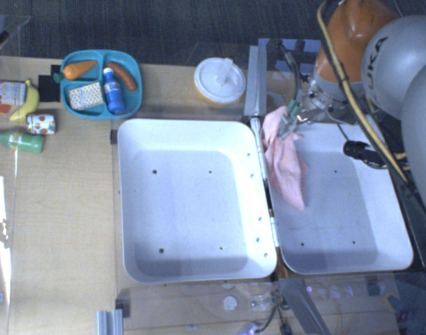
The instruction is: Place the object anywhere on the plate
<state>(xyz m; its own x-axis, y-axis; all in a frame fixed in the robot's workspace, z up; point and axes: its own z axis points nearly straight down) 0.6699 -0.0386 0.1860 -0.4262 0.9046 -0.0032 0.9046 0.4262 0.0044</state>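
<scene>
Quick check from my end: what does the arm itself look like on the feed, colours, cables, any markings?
The arm is made of rounded, glossy grey shells, with dark KUKA lettering partly visible on one. An orange band sits above the wrist. A yellow cable and thinner black ones run along it. The gripper is a small metallic assembly with greenish fittings.

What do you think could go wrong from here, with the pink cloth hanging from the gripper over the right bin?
1. The pink cloth hangs limp from the gripper; held by one end, it may slip out.
2. Its tail trails by the divider between the bins and could snag there.
3. The blue plate sits far off and already holds toy food, so the cloth may land partly off it.
</scene>
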